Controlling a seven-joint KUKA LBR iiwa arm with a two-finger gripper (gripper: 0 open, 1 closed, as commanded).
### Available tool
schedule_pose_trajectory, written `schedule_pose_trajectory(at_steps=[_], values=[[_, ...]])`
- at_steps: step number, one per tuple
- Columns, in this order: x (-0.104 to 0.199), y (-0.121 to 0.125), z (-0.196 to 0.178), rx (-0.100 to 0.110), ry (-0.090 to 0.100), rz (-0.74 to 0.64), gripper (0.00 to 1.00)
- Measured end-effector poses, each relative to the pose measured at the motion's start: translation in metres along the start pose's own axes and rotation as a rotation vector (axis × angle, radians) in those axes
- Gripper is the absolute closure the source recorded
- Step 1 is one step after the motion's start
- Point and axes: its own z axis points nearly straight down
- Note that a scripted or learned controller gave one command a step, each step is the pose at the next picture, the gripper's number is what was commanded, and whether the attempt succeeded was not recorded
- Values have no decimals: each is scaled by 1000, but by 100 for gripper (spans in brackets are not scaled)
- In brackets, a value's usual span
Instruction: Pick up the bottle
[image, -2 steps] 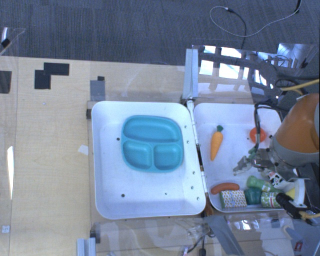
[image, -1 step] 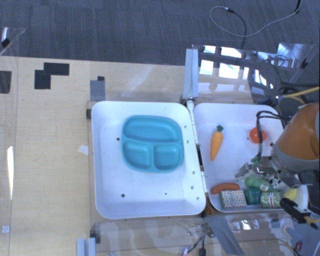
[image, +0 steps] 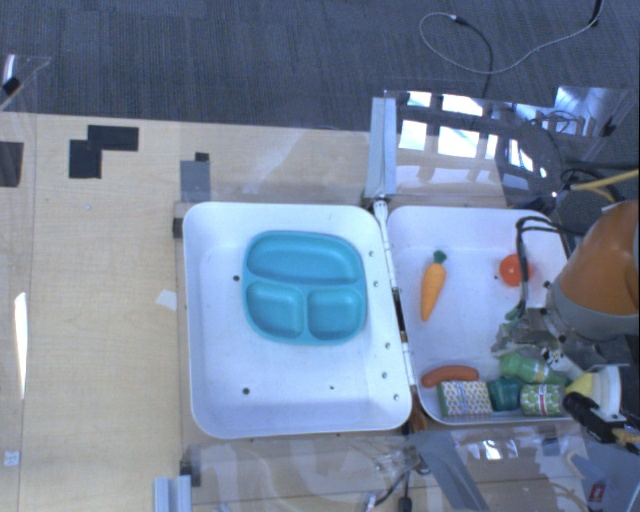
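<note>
A green bottle (image: 522, 366) lies on its side near the front right of the right bin (image: 465, 240). My gripper (image: 524, 340) hangs right over the bottle's upper side, at the end of the grey arm with the orange band (image: 610, 265). The arm hides the gripper's tip, and nothing can be seen lifted off the bin floor.
The right bin also holds an orange carrot (image: 432, 287), a red tomato (image: 511, 269), a red sausage (image: 449, 376), a patterned box (image: 465, 398) and a labelled green container (image: 541, 400) along its front wall. A blue divided tray (image: 304, 286) sits in the left bin (image: 215, 330).
</note>
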Motion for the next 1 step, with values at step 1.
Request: schedule_pose_trajectory(at_steps=[1], values=[[99, 46, -168, 3, -1, -30, 100]])
